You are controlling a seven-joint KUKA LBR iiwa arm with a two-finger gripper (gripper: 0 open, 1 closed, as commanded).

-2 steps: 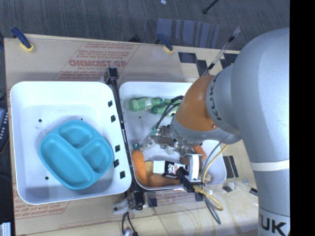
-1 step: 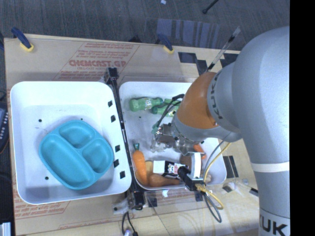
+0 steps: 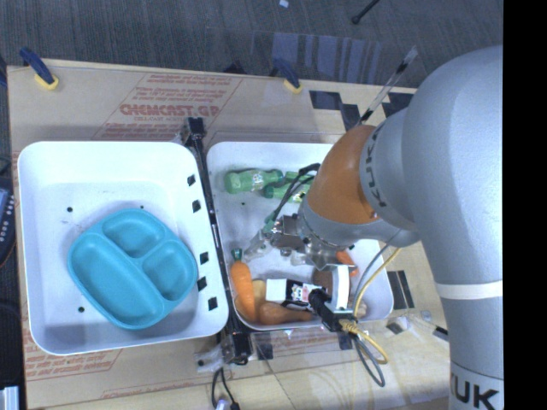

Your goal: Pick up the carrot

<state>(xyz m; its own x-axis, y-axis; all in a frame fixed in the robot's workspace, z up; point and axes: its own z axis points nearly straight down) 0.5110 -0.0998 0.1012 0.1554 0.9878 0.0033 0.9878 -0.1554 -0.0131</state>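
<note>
1. Gripper: low inside the R bin, approx. mid-bin. The wrist and its orange band sit over it, so we can't tell whether it's open or closed.

2. Carrot: orange, smooth-skinned, thick, w/ a rounded end. We log it just below-left of the gripper, same bin, w/ the rounded end nearest the gripper. It's close, but we can't tell if they touch. The body runs away from the gripper along the bin's left wall to the near corner, then seems to bend along the near wall, where the arm covers the rest.

3. Green bottle: on its side, beyond the gripper toward the far wall, apart from it.

4. Blue plate: 3 compartments, in the L bin, well left of the gripper and across both bin walls.
</note>
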